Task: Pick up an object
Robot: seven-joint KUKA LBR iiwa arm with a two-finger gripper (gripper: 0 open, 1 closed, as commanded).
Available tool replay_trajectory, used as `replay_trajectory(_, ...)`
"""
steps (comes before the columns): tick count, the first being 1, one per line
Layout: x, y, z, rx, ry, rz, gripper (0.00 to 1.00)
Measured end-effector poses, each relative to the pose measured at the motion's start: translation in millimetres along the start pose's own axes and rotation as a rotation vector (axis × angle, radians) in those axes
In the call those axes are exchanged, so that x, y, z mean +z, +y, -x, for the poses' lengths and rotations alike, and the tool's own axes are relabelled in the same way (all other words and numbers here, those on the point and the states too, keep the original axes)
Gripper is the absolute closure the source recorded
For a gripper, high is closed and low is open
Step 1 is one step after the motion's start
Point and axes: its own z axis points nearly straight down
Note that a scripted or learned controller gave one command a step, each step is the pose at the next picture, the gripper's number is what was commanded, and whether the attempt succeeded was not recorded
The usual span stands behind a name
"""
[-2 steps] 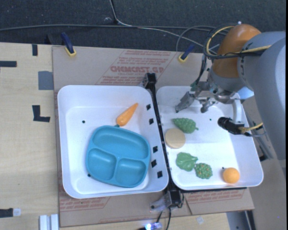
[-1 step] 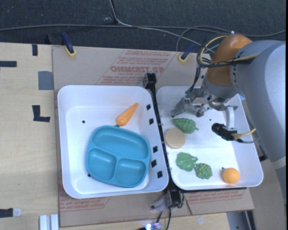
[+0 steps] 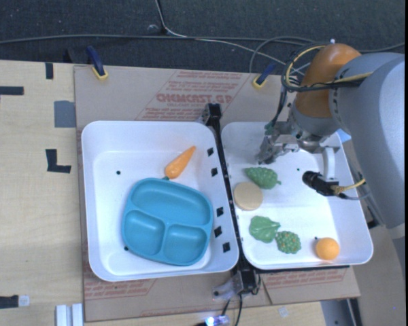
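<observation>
The nearest candidate for a pick is the leafy green toy vegetable (image 3: 262, 176), lying in the upper-middle part of the right bin (image 3: 353, 229), its long axis running roughly left to right across the floor. It sits just below and slightly left of the gripper (image 3: 266, 156), near it but apart. The gripper hangs over the bin's upper part with nothing seen between its fingertips; whether they are spread or pressed together cannot be told from this slanted view. My judgement is that a short drop down and toward the camera would bring it onto the vegetable.

Just below that vegetable rests a round beige disc (image 3: 247, 196), touching or nearly so. Farther down lie a green leaf-shaped toy (image 3: 263, 228), a bumpy green piece (image 3: 287, 242) and an orange ball (image 3: 327, 248). The left bin (image 3: 95, 182) bears a toy carrot (image 3: 180, 162) and a blue divided tray (image 3: 167, 221).
</observation>
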Motion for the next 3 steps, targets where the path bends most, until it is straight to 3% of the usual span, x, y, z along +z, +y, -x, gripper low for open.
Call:
replay_trajectory(2,-91.3,-8.5,-4.0,0.001,0.002,0.002,1.0)
replay_trajectory(3,-116.3,-7.8,-4.2,0.002,0.003,-0.001,1.0)
